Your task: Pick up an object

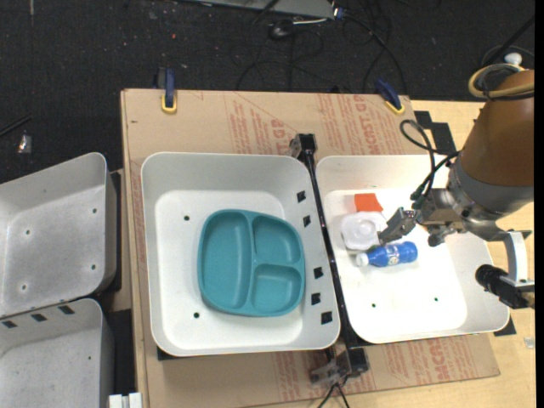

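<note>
Gripper (399, 224) hung over right bin (442, 313), just above blue bottle (393, 254) w/ white container (359, 230) beside; finger state can't tell.

left bin: teal three-compartment plastic plate (252, 263) fills the middle.
right bin: blue plastic bottle (393, 254), white tub (359, 229), orange block (367, 202) clustered; front floor (416, 300) open.

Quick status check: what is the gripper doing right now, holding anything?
Gripper: over the right white bin, just above the small blue plastic bottle; open or shut cannot be told, and nothing is seen between its fingers.
</note>
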